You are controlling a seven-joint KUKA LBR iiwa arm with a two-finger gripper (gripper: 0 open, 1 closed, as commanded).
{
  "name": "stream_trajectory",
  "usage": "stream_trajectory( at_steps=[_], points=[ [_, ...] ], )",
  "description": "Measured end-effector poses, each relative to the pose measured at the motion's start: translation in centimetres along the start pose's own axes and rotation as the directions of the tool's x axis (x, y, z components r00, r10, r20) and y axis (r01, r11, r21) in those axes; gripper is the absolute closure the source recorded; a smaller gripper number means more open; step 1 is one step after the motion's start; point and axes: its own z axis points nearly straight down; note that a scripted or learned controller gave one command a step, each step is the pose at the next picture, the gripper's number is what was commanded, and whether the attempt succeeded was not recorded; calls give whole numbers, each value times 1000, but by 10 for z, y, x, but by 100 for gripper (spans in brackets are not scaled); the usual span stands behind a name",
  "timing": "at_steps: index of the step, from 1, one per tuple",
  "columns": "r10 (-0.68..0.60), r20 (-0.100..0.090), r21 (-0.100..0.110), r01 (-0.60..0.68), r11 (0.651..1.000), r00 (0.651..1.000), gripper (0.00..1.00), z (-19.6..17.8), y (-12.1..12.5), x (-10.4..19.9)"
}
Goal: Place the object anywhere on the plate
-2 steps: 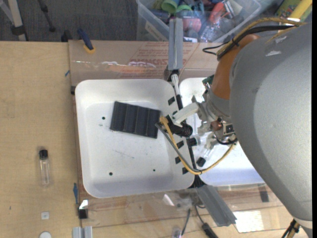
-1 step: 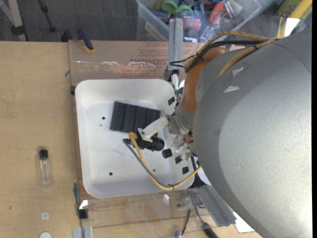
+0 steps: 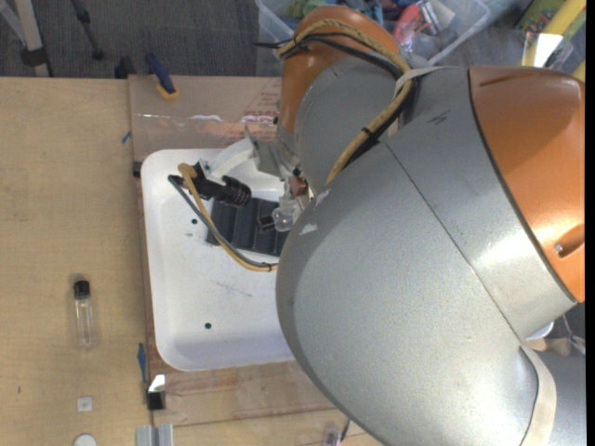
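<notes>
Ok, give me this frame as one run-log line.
arm: reaching across the white bin from the right | small clear vial: on the bench, left of the bin | grasp: cannot tell

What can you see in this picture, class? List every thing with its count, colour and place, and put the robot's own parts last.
bin: one, white, middle of the bench, partly under the arm
vial: one, clear with a black cap, lying on the bench left of the bin
clamp: one, blue, at the bench's far edge
tub: one, clear, holding many-coloured items, beyond the bench at the top
arm: one, grey with an orange band, reaching in from the right over the bin
</notes>
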Motion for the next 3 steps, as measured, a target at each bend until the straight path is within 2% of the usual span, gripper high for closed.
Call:
stream_trajectory(
  at_steps=[1,2,3],
  points=[
    [0,0,-1,0,1000,1000,0,0,0,0],
    [-1,3,-1,1,1000,1000,0,88,-67,-67],
    [7,1,-1,-7,1000,1000,100,78,-64,-65]
  ],
)
